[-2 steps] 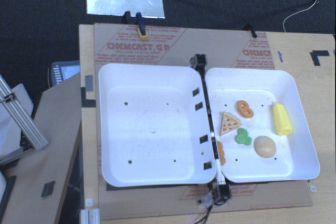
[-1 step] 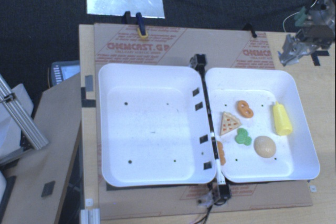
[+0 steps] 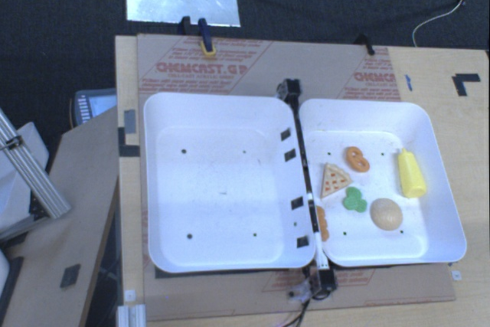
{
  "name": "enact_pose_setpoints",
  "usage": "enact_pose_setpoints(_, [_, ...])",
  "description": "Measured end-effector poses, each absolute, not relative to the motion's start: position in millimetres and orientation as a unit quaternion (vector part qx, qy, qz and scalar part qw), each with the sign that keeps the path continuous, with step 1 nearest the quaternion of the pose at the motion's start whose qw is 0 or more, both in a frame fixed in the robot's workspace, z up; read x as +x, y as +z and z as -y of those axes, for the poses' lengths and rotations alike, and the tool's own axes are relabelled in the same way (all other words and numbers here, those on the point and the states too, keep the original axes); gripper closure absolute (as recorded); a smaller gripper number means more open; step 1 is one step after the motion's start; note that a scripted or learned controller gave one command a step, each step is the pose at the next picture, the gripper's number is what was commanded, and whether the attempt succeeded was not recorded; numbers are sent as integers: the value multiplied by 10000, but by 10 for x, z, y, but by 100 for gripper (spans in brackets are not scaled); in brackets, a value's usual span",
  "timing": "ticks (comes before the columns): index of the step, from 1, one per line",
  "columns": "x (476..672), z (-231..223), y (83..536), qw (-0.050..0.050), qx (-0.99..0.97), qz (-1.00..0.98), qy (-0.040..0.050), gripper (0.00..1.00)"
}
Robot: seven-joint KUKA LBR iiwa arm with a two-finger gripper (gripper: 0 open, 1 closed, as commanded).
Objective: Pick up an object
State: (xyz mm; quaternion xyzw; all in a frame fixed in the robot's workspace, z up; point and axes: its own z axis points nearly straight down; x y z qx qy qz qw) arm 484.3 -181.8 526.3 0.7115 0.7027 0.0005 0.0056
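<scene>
Objects for picking all lay in the right bin (image 3: 442,165), and as I judged it, none of them was lifted yet, so the whole task was left to do. A yellow toy bottle (image 3: 411,173) lay near the right wall. A small pretzel (image 3: 355,158) was toward the middle, with a toy pizza slice (image 3: 334,181) just below it. A green piece (image 3: 354,200) was just beside the slice, a beige round thing (image 3: 386,214), maybe a bread roll, sat near it, and an orange piece (image 3: 321,223) rested against the divider wall. The left bin (image 3: 222,188) had only its white floor. All things sat flat on the bin floor. About the pose of my arm, and whether my pincer was open or closed, I could not tell
</scene>
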Motion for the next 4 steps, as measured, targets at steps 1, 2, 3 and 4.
enact_pose_setpoints(1, [4862,1210,3883,-51,7043,-7099,-23,100])
enact_pose_setpoints(2, [4874,111,3799,-6,7012,-7129,17,100])
enact_pose_setpoints(3, [5193,-612,3859,7,7028,-7114,23,100])
enact_pose_setpoints(4, [4857,-1112,5038,33,7034,-7107,75,100])
